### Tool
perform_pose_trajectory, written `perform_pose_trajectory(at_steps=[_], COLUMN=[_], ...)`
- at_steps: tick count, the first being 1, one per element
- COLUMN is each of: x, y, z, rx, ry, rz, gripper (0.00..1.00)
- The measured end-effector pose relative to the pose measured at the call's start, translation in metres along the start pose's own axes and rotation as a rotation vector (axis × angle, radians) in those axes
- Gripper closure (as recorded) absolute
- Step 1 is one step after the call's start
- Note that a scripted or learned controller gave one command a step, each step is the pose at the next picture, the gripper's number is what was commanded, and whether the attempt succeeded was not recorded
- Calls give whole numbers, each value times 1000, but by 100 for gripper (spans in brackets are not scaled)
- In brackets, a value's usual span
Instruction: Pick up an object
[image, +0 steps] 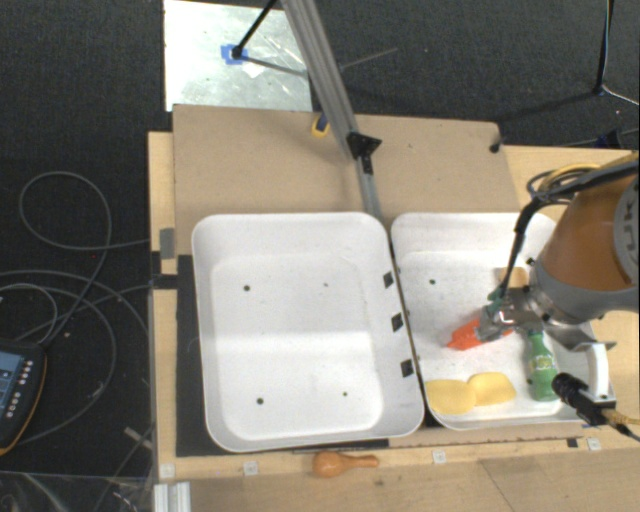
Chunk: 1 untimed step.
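The right bin (440, 250) holds an orange carrot-like piece (465, 336), a green bottle (541, 366) and a pale yellow lump (470, 393) near its front edge. My gripper (497, 322) is low in this bin, right at the orange piece's right end and just left of the bottle's top. The grey wrist with its orange band (595, 245) hangs above it and hides the bin's right part. Whether the orange piece is gripped is not visible.
The left white bin (290, 330) lies beside the right one, joined by black clips. A small wooden pear-shaped object (345, 462) lies on the bench in front of the bins. A slanted grey pole (335, 85) crosses behind the bins.
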<state>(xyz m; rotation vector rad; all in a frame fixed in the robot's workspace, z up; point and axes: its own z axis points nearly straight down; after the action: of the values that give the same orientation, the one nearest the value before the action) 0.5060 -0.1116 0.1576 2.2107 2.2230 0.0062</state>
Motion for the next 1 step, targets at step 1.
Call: perform_pose_trajectory(at_steps=[1], x=[-8], y=[2], z=[-61], rx=[-2], ry=[-1], rz=[0], gripper=[100])
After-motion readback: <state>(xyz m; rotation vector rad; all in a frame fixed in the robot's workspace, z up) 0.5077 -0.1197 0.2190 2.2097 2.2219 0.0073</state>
